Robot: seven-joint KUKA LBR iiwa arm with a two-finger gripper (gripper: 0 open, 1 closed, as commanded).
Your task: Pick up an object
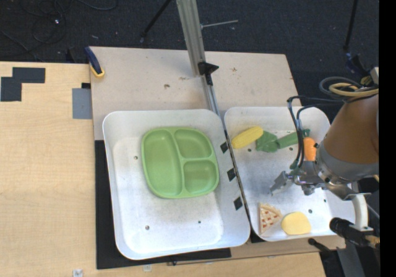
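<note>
Well, end effector [279,185] spread over right bin [247,208], near pizza slice [268,217], holding nothing.

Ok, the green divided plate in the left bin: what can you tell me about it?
The green plate is a light green, rounded-square tray that looks like moulded plastic. Raised ridges split it into three compartments: one long one on its left side and two smaller ones on its right. All three look bare. It lies flat, right way up, in the upper middle of the left bin, slightly turned against the bin's edges. Only the bin floor touches it.
</note>
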